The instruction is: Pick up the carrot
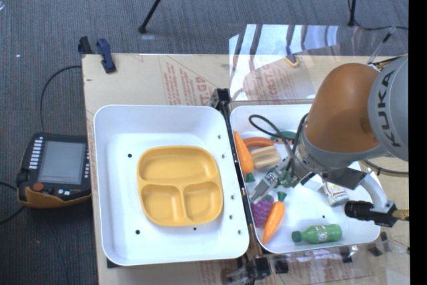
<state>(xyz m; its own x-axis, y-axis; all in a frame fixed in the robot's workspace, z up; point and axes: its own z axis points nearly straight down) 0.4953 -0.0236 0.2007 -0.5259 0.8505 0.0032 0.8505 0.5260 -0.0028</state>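
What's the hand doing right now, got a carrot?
Hand: low in the right bin, among the toy food; open or shut cannot be told, no carrot seen in it.

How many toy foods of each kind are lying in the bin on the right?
Carrots: 2, one by the bin's left wall, one lower down
Hot dog: 1
Purple grapes: 1
Green bottle: 1
Small carton: 1
Total: 6 visible; the arm may hide others.
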